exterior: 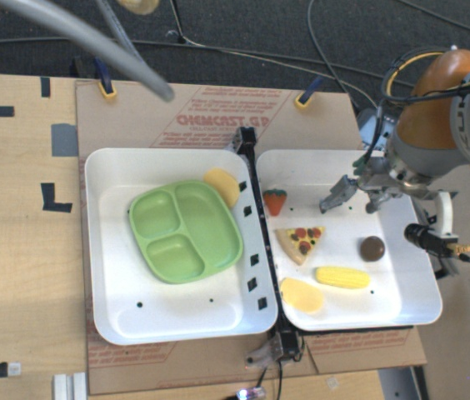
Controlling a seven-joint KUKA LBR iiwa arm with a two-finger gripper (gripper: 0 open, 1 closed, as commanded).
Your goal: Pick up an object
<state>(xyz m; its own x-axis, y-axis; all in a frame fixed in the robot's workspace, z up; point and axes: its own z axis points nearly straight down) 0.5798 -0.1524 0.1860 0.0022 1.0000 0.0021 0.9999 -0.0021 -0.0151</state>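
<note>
Above the right-hand bin (pixel 418 307), the grey arm with its orange band reaches in from the right, its gripper (pixel 355 195) hanging over the bin's upper half with both fingers spread apart and nothing between them. Below it on the white floor lie a pizza slice (pixel 301 242), a brown round piece (pixel 372 248), a corn cob (pixel 342 277) and a pale yellow piece (pixel 303 295), while a strawberry (pixel 275 200) sits near the divider between the bins. None of these touches the fingers. Across the divider, the left-hand bin (pixel 106 290) holds a green compartment plate (pixel 185 232), with a yellow lemon-like piece (pixel 222 185) touching its upper right edge.
</note>
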